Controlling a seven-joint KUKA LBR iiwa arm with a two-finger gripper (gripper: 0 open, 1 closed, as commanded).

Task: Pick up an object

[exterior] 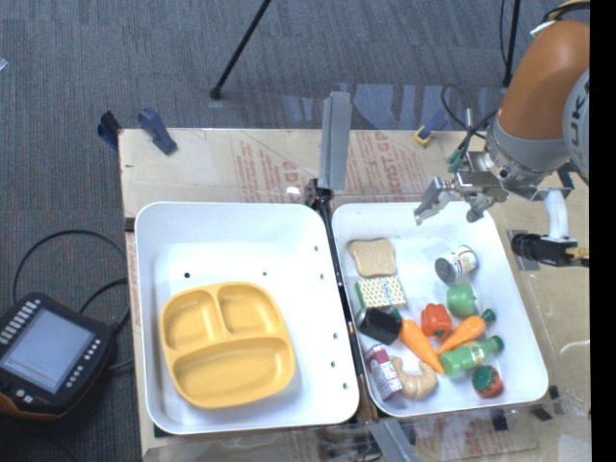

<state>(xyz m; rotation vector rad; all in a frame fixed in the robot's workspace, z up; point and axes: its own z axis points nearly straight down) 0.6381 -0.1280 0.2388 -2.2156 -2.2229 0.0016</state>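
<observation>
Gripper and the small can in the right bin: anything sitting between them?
No. In the camera view, the gripper hangs over the right bin's far end, and bare white bin floor lies between it and the can.

Orange-banded grey arm, black cables, metallic two-finger claw

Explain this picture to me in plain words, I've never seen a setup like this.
One camera looks down at a slant on a bench with two shallow white bins. A grey and orange robot arm reaches in from the right; its gripper, the grasping part, hangs open above the right bin's far edge, holding nothing. The left bin holds a yellow divided plate. The right bin holds toy food: a bread slice, a small can, two carrots, a green bottle.
</observation>
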